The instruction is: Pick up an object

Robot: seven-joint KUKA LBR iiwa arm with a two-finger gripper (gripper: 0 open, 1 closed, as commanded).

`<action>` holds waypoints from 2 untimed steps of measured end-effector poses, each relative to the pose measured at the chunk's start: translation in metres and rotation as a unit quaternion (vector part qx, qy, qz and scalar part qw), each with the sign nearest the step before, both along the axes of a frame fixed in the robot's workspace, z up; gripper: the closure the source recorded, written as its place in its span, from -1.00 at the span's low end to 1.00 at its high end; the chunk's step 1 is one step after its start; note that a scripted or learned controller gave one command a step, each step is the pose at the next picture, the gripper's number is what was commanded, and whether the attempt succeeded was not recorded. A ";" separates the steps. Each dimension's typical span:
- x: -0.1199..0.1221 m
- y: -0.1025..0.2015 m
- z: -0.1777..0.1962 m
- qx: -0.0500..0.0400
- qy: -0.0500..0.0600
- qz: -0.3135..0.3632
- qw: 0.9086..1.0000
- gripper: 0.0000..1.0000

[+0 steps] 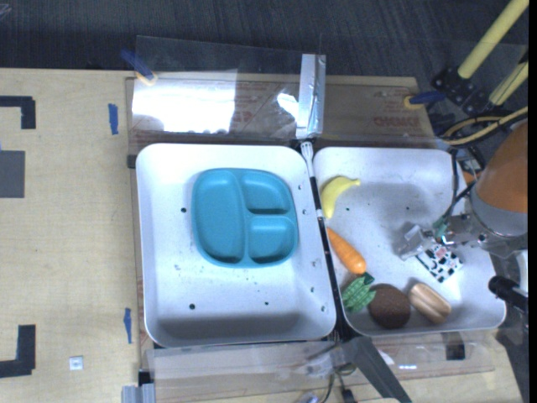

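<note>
- Orange-banded arm (506,179) sits highest, coming in at the right edge over the right bin (394,162).
- Its gripper (430,246) hangs over the right half of that bin, with grey metal parts and a small black-and-white checkered piece (443,261) at its tip. Whether it is spread or clenched cannot be told from this angle.
- Closest to the gripper, just below it near the bin's front wall, a tan oval roll (430,301) lies on the floor, and a brown round fruit (389,305) touches its left end.
- A green leafy piece (358,292) rests against the brown fruit's left side, in the front left corner.
- An orange carrot (346,252) lies aslant above the green piece, along the left wall, well apart from the gripper.
- A yellow banana (338,193) lies in the back left corner, beside the wall shared by both bins.
- Next door, the left bin (147,225) holds a blue divided plate (246,217), flat in its middle.
- Behind both bins lies a clear plastic sheet (218,99), glaring with light.
- Both bins stand on the pale wooden bench (59,225), which bears black marks and bits of blue tape (112,117) at the left.
</note>
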State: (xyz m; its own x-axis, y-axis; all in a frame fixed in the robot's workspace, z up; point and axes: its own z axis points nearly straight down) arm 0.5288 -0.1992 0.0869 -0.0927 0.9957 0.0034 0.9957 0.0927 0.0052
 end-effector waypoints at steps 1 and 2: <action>-0.001 -0.002 0.009 -0.001 0.001 -0.001 1.000 1.00; -0.001 0.049 0.030 -0.001 0.004 0.047 0.999 1.00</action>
